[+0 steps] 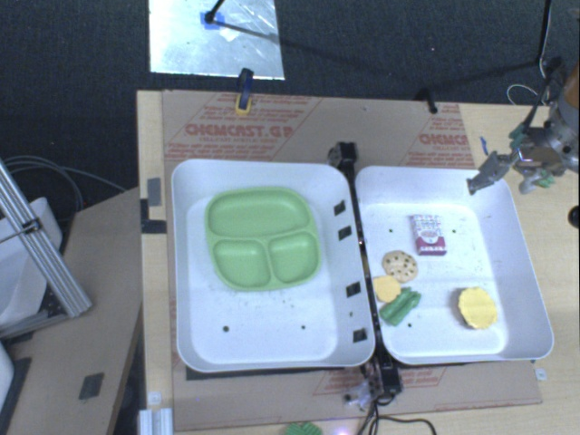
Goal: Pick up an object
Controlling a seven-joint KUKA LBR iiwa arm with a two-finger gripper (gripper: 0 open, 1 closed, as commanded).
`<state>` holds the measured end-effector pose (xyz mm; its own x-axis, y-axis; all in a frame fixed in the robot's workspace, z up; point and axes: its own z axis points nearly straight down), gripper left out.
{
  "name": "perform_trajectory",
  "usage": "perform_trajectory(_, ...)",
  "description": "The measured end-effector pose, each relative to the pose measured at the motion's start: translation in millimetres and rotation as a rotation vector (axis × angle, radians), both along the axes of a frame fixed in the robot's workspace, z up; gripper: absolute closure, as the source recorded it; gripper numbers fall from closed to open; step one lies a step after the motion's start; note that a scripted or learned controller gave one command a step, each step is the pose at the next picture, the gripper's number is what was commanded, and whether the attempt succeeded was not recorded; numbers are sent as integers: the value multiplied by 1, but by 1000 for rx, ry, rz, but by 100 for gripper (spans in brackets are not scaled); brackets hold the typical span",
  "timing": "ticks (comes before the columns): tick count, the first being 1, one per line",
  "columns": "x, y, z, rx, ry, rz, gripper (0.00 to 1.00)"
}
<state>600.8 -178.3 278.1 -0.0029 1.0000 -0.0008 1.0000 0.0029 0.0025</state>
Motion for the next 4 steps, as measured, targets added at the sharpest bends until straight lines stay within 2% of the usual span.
perform_trajectory(1, -13, 31, -115, 4, 10, 3, 0)
perform_trajectory(2, -24, 21, -198, 2, 6, -3, 0)
perform_trajectory(3, -4, 73, -193, 2, -1, 6, 0)
perform_trajectory(4, -82, 137, -88, 4, -4, 6, 0)
